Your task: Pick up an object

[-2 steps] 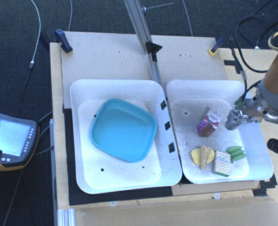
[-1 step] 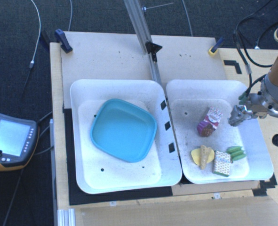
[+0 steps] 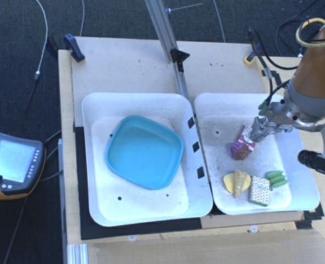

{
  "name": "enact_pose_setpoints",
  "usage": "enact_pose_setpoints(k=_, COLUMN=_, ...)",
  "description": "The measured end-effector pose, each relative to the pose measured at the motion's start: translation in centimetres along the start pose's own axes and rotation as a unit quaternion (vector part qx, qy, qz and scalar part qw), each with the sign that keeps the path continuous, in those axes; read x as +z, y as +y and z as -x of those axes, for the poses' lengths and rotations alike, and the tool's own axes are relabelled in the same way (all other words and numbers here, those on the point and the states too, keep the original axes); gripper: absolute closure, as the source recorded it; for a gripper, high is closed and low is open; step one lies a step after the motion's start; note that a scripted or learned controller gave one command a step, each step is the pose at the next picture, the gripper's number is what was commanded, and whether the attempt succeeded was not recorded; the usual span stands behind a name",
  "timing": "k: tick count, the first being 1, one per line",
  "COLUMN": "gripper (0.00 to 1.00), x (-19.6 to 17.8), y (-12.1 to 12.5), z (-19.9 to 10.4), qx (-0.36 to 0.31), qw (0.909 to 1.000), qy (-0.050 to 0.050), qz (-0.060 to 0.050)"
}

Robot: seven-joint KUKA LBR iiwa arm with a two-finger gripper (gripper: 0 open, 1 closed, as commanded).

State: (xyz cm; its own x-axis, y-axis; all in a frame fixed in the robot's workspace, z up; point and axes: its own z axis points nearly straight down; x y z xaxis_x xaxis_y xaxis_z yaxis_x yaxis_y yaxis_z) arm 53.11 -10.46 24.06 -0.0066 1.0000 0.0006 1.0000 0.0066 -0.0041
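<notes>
Nearest the lens: bare wood bench (image 3: pixel 151 59) front edge, then the two shallow white bins

Right white bin (image 3: pixel 217 111), front area: small checkered green-and-white block (image 3: pixel 259 191), with a yellow corn-like toy (image 3: pixel 236 182) just beside it on the left and a green pod-shaped toy (image 3: pixel 276 177) just beside it on the right. Too small to say whether they touch

Task thing: small purple-and-pink crumpled packet-like object (image 3: pixel 242 146), mid right bin, tilted, upper end toward the gripper. Lower part darker maroon, upper part pink/white; print unreadable

Gripper (image 3: pixel 258 130) is low over the bin, at the packet's upper end. Fingers are blurred against the packet and the grey wrist, so cannot tell whether they are spread or closed, nor whether the packet sits between them or merely beside them

Arm (image 3: pixel 313 76): orange band and grey housing cut off by the right edge. Cables cross in front of it

Left white bin (image 3: pixel 93 114): light blue rounded-square plastic plate (image 3: pixel 144 152), lying flat, centre

Metal pole (image 3: pixel 162 26) runs diagonally from the top edge down to the gap between bins, hiding part of the bench

Handheld grey control pendant with screen (image 3: pixel 12 163) at far left on dark floor, partly cut off
</notes>
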Motion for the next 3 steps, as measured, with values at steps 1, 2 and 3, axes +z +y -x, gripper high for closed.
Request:
enact_pose_setpoints(k=1, gripper=1.0, x=-0.3, y=1.0, z=-4.6, qx=0.0, qw=1.0, qy=0.0, qz=0.0)
enact_pose_setpoints(k=2, gripper=1.0, x=0.9, y=2.0, z=-9.1, qx=0.0, qw=1.0, qy=-0.001, qz=-0.001)
enact_pose_setpoints(k=3, gripper=1.0, x=0.1, y=3.5, z=-14.5, qx=0.0, qw=1.0, qy=-0.001, qz=0.0)
